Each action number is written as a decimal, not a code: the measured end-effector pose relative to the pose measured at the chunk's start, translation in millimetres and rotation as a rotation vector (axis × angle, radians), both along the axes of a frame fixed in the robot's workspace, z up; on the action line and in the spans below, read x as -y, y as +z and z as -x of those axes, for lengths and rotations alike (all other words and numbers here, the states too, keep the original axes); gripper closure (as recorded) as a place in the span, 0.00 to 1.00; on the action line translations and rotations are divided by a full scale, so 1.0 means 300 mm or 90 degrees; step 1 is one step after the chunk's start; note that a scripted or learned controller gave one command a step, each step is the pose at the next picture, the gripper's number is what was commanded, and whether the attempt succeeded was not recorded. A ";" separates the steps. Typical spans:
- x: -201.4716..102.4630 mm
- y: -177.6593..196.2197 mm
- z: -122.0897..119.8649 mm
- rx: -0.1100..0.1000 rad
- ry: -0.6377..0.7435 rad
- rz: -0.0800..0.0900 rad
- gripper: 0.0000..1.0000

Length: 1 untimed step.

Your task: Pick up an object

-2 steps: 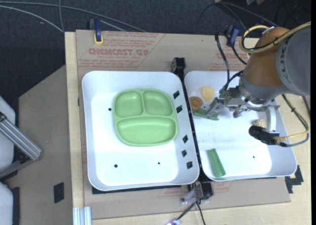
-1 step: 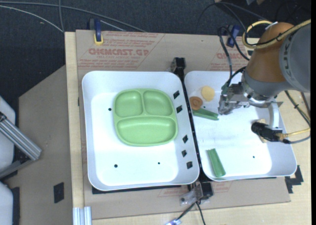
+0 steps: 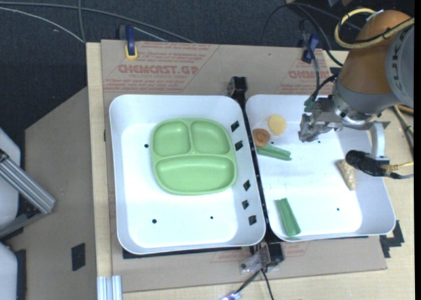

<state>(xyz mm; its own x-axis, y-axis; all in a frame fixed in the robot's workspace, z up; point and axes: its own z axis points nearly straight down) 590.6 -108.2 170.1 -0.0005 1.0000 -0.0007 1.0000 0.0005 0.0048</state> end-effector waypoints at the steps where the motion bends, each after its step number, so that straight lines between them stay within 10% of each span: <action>1: 0.014 0.197 -0.034 0.002 0.000 0.000 1.00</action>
<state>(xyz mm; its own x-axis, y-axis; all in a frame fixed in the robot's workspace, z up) 600.8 -112.5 229.1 -0.0010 1.0000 -0.0015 1.0000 0.0010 0.0078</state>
